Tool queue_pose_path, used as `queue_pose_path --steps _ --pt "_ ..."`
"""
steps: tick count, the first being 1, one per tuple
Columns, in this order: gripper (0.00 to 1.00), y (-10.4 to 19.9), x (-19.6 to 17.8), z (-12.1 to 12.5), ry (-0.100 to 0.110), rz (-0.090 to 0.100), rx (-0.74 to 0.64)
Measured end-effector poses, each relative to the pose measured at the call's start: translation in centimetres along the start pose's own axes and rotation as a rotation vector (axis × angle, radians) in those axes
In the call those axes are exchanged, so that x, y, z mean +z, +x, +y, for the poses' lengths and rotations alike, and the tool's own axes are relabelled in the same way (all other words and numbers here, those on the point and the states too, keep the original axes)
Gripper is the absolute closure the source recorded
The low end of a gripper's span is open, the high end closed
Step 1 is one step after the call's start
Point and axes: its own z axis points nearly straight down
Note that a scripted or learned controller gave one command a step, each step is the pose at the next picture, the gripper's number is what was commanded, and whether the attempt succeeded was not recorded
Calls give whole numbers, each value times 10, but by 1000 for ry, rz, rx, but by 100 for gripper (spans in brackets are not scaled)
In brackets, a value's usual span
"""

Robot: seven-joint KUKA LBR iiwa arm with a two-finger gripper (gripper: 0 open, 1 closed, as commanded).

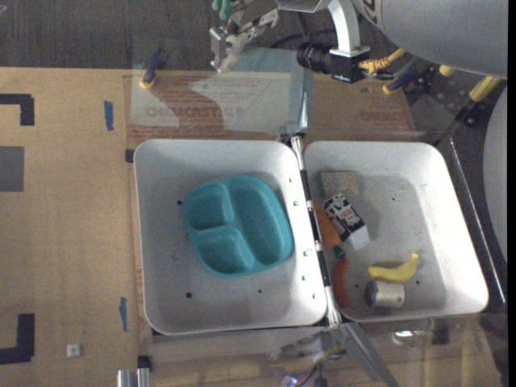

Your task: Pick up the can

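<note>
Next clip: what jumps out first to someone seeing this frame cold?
The teal divided plate in the left bin draws the eye first. The right bin holds a cluster: a yellow banana with the silver can just below it, and a cow-print carton. The gripper hovers beyond the bins, above the bench.

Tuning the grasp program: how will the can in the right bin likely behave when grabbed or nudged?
The can lies on its side, so a nudge would probably roll it. Its metal wall looks smooth and stiff, so fingers may slip. The banana sits just behind it and the bin wall close in front, which might stop a roll.
</note>
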Motion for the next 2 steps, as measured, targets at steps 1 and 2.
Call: queue_pose_path --steps 1,2 --pt "100 5 0 2 0 0 -139" --pt "100 11 0 2 2 1 -298"
